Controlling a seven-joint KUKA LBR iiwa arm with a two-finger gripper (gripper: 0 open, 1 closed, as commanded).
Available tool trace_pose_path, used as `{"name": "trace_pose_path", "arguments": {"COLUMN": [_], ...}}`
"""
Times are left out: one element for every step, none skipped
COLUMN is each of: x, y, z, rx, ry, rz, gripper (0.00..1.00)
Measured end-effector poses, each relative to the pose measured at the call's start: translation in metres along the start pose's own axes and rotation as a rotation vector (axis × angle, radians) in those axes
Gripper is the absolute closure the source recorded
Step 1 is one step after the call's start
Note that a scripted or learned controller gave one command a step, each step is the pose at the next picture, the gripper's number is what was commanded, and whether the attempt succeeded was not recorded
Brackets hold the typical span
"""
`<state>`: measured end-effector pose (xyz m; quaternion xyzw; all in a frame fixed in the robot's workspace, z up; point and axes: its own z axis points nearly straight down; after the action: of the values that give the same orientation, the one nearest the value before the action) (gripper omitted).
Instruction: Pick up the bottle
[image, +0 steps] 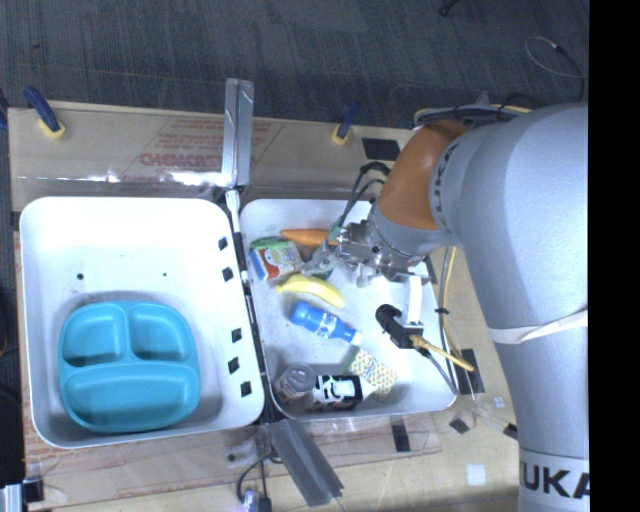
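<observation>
Bottle (323, 322) lies below-left of gripper (340, 250), just under banana (311, 290).

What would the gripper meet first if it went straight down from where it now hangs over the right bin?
Most likely the banana, which lies just below and left of the gripper. The carrot and a green packet sit close by too. Depth is unclear from this slanted view. The bottle lies further down, beyond the banana.
</observation>
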<state>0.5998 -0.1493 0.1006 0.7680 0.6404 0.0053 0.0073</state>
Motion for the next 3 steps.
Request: {"name": "trace_pose_path", "arguments": {"x": [-0.004,0.034,0.032], "y": [-0.055,-0.102,-0.118], "z": [-0.001,0.007,-0.002], "rx": [-0.002,0.018,-0.021], "ry": [0.003,0.002,0.003], "rz": [0.350,0.078,0.503], "gripper": [0.00,0.00,0.00]}}
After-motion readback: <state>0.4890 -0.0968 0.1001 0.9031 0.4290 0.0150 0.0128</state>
